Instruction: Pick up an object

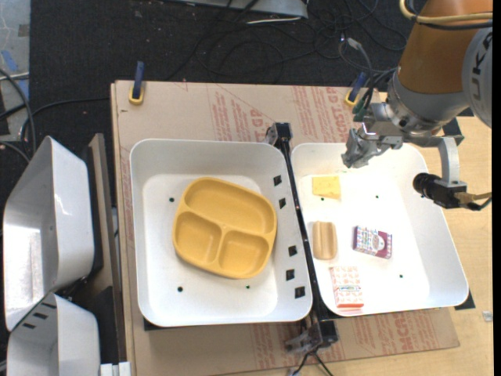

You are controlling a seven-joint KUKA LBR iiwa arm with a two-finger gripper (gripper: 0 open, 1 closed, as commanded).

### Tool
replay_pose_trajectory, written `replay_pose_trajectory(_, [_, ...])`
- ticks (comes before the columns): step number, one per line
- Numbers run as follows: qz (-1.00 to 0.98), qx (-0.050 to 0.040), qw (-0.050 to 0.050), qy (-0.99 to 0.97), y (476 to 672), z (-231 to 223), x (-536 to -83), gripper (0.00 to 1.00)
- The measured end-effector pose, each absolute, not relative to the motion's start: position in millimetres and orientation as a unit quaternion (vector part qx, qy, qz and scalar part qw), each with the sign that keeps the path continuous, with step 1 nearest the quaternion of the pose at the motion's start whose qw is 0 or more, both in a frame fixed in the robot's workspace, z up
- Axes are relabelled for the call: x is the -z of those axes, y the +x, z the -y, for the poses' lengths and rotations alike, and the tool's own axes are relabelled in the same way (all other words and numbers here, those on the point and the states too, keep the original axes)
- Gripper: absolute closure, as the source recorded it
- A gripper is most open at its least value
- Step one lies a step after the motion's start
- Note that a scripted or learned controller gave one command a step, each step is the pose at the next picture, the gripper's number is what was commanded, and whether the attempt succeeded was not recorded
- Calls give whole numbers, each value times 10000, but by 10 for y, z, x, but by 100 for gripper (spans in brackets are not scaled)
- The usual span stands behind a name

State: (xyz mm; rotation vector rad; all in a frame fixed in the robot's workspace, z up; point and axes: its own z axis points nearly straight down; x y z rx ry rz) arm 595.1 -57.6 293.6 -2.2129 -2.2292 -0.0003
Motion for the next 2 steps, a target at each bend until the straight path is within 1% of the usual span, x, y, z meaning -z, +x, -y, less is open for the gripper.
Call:
replay_pose_trajectory(1, [7102, -4, 12, -7040, 5873, -29, -2770, 100])
replay_pose_trajectory(2, [7100, -9, 14, -7042, 5777, -499, -2516, 100])
